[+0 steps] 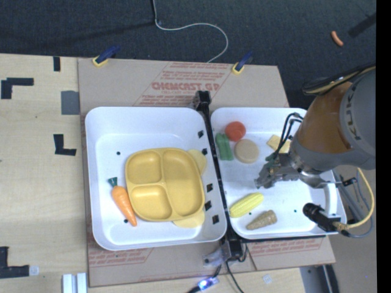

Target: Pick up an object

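My gripper [267, 177] hangs over the middle of the right bin [287, 227], its dark fingers pointing down and left. Around it lie a red tomato [235, 130], a green cucumber piece [223, 146], a beige round bun [247, 151], a yellow cheese wedge [275, 143], a yellow corn cob [246, 204] and a tan cone [261, 220]. The fingertips sit just above and right of the corn and below the bun. I see nothing between the fingers.
The left bin [101, 133] holds a yellow divided plate [165, 184] and an orange carrot [123, 203] at its left. The arm's grey body and orange band [327, 130] cover the right bin's right side. A black divider runs between the bins.
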